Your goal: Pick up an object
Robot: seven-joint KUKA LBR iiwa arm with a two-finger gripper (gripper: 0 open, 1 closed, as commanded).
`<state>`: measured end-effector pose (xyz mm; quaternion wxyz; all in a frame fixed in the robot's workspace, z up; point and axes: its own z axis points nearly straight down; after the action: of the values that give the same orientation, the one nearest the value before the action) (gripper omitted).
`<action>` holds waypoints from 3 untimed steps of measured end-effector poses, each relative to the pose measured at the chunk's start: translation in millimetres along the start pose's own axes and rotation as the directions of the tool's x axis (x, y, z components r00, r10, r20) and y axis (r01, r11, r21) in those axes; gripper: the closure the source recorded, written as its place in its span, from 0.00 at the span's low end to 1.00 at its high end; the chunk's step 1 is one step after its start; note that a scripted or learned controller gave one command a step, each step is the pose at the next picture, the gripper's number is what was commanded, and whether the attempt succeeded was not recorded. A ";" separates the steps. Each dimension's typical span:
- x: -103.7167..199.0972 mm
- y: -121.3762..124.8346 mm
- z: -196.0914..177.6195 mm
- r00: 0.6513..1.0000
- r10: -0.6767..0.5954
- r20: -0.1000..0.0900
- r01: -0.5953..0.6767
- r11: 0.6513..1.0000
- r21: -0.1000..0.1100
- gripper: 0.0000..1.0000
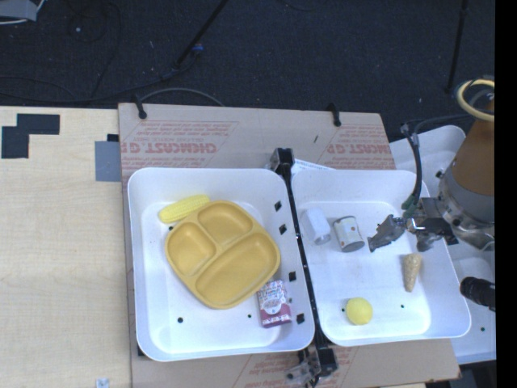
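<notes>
Hovering the gripper (386,234), finger state unreadable to us, near the small can (349,234) in the right bin (448,323), we should centre it before descending.

dark carpet (242,39), pale wooden bench (56,257)

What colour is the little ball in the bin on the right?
The ball is yellow, seen best in the camera view, near the front of the right bin.
</notes>
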<state>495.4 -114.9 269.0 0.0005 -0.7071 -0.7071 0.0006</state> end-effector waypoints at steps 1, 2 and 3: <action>5.1 7.1 59.3 1.000 0.000 -0.002 0.000 1.000 0.007 0.00; 1.1 14.7 109.3 1.000 0.001 -0.002 0.000 1.000 0.006 0.00; 0.3 16.0 172.8 1.000 0.000 -0.002 0.000 1.000 0.006 0.00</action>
<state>511.1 -114.6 96.1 0.0036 -0.7072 -0.7070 0.0019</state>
